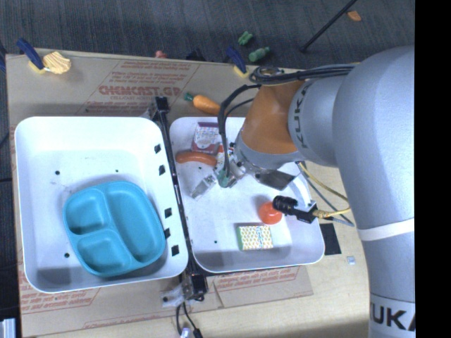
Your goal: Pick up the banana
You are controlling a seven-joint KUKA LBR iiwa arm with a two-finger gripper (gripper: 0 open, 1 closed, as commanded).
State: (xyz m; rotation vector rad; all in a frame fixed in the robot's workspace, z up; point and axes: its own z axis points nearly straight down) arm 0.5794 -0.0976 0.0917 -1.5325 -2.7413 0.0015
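The grey arm [366, 160] reaches over the right white bin [310, 248]; beside it the left bin [28, 189] holds a smooth blue compartment tray [113, 227]. Whether the hand [224, 178] is spread cannot be told. No banana is identifiable; one would likely be light, soft, best gripped mid-body.

Arm [366, 139]: big smooth grey cylindrical links w/ rounded ends, matte-glossy finish. Orange band [271, 122] above the wrist, curved, between grey sections. "KUKA" in dark letters on the grey shell next to the orange band, and again partly visible at bottom right on the lower link. Thin pale seam line across the large link. Black cables [232, 108] loop from the wrist area; thinner yellowish wires run along the side. End effector [225, 177]: small metallic grey/dark parts w/ a greenish bit.
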